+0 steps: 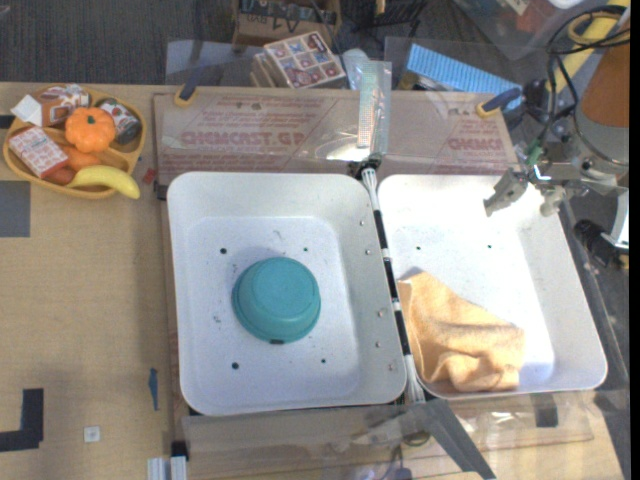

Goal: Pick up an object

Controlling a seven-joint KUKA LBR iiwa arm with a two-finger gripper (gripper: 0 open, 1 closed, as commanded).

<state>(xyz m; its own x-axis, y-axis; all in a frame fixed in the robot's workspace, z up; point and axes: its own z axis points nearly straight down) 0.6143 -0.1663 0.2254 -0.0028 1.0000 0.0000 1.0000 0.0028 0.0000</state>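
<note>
A teal bowl (277,299) lies upside down in the middle of the left bin (200,208). A crumpled yellow-orange cloth (460,338) rests in the near left corner of the right bin (470,228). My gripper (524,199) hangs over the far right corner of the right bin, well above and behind the cloth. Its two fingers (499,199) stand apart, open, with nothing between them.
A yellow tray (20,158) with a banana, an orange pumpkin and small packets sits on the bench at the far left. Clear plastic panels and cardboard stand behind the bins. Cables and arm hardware crowd the far right.
</note>
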